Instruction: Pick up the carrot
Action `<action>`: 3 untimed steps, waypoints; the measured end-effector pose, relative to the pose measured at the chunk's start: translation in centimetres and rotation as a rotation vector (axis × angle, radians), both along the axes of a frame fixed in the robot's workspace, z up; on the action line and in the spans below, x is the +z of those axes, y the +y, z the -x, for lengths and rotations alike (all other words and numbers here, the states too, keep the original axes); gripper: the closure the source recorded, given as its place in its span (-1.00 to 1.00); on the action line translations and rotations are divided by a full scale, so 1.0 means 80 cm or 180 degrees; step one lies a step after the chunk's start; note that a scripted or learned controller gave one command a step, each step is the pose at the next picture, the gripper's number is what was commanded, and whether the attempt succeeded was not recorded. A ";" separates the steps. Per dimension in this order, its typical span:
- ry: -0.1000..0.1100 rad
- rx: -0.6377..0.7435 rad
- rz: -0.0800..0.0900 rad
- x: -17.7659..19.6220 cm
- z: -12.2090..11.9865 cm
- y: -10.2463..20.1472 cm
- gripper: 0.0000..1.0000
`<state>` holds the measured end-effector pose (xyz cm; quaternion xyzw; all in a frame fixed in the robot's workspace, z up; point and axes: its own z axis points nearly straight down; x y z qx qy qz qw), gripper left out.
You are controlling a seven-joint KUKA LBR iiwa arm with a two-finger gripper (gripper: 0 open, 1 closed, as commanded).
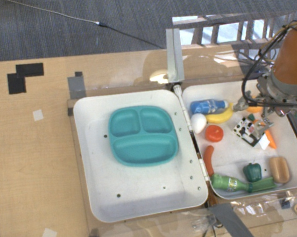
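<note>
The carrot point(270, 138) is a small orange piece lying at the right side of the right bin point(293, 147). Its lower tip pokes out from under my gripper point(251, 127). Another orange bit point(254, 109) shows just above the gripper; I cannot tell whether it belongs to the carrot. The gripper, marked with a black-and-white pattern, hangs low over the bin directly up-left of the carrot's visible tip. The grey arm with its orange band point(294, 61) comes in from the upper right. Whether the carrot is in the gripper is hidden.
Sharing the right bin are a blue bottle point(207, 106), banana point(221, 115), white egg point(198, 122), red tomato point(214, 132), red chili point(209, 158), green bottle point(228, 183), green pepper point(252, 171) and bread roll point(279, 169). The left bin point(97, 165) holds a teal divided plate point(141, 135).
</note>
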<state>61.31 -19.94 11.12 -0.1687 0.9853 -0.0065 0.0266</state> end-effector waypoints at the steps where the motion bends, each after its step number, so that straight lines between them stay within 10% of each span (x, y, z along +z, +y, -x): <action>1: 0.0047 0.1120 0.0048 -0.001 -0.015 -0.001 -1.00; 2: 0.0083 0.1860 0.0091 -0.015 -0.079 -0.012 -1.00; 3: 0.0065 0.2942 0.0098 -0.017 -0.046 0.002 -1.00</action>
